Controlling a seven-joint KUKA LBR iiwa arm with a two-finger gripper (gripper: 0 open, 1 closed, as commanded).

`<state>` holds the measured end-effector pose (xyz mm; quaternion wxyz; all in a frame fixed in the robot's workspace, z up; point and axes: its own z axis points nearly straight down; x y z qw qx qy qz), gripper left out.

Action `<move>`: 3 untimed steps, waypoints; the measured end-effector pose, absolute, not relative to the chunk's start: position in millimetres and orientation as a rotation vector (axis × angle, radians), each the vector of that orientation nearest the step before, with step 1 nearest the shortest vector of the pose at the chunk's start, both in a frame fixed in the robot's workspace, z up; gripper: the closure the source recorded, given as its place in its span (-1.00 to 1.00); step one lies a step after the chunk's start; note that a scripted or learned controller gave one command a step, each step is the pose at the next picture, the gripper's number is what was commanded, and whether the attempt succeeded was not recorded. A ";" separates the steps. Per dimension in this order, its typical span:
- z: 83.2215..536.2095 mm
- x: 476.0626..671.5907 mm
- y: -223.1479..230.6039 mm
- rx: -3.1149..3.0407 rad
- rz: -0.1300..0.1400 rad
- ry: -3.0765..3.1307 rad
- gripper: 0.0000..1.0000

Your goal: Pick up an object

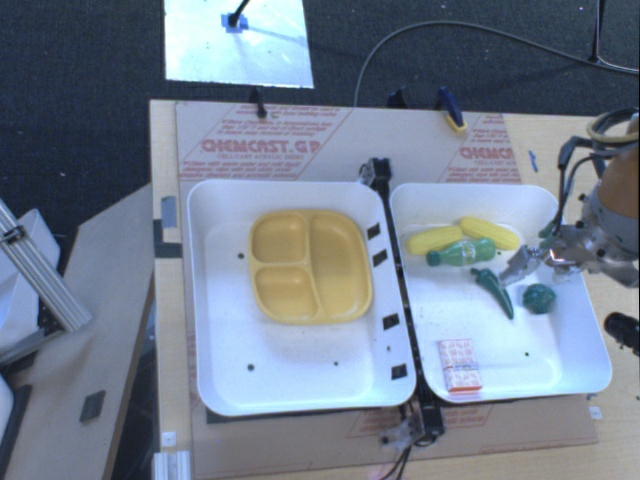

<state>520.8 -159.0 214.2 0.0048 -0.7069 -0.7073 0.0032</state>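
The right bin (572, 366) holds several small items. Two yellow corn-shaped pieces (489, 232) lie near its far wall, with a green bottle (460, 254) on its side just in front of them. A dark green chili-shaped piece (497, 293) lies mid-bin, and a teal round object (539, 298) sits to its right. A small red and white box (459, 365) rests near the front wall. My gripper (522, 266) reaches in from the right, low over the bin, just above the upper end of the chili piece and left of the teal object.
The left bin (215, 368) holds a yellow divided plate (308, 266). A black divider with clips (392, 278) runs between the bins. Cables and a blue clamp (452, 108) lie at the back of the bench.
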 end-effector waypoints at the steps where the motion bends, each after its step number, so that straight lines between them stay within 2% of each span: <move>1: 220.7 523.6 -158.4 -2.217 -0.001 -2.226 -1.00; 3: 134.4 515.2 -162.6 -2.219 0.001 -2.221 -1.00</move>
